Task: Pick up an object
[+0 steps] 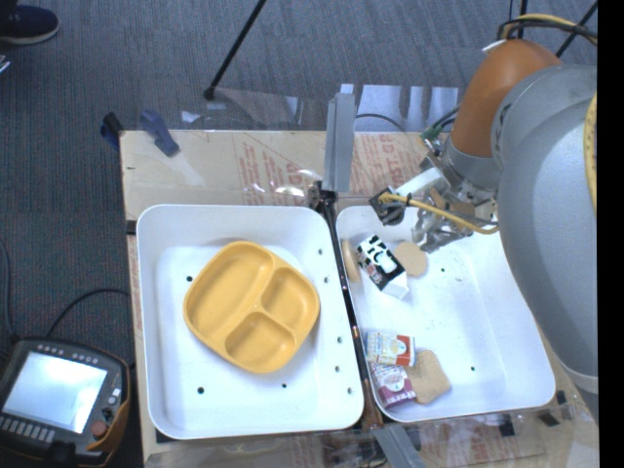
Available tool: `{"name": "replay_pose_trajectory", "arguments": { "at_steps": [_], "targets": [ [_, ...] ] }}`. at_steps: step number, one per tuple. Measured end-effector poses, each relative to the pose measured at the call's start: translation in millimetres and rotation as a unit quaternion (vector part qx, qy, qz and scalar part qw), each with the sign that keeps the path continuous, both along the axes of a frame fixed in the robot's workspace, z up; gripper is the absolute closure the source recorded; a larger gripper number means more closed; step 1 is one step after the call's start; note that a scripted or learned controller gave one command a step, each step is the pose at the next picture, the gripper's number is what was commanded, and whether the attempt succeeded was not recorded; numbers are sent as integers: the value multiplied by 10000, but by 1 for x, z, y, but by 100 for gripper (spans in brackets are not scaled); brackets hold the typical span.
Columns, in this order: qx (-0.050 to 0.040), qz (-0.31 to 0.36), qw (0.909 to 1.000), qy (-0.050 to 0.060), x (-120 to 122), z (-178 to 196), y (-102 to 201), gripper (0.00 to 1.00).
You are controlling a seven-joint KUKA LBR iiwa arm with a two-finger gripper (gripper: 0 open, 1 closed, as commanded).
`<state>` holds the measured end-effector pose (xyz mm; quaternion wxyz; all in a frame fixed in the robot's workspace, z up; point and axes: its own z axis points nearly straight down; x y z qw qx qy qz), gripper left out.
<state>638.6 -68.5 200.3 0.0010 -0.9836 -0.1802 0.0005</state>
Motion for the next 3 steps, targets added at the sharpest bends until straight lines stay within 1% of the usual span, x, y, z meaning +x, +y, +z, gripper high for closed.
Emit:
{"name": "replay_pose_trajectory", "arguments": {
  "at_steps": [1,2,3],
  "targets": [
    [7,130,9999,41,-32,-17,152,100],
    [-8,54,10000,66,-17,-72,237,100],
    [17,-280,9996,-8,-43,16,312,100]
  ]
}}
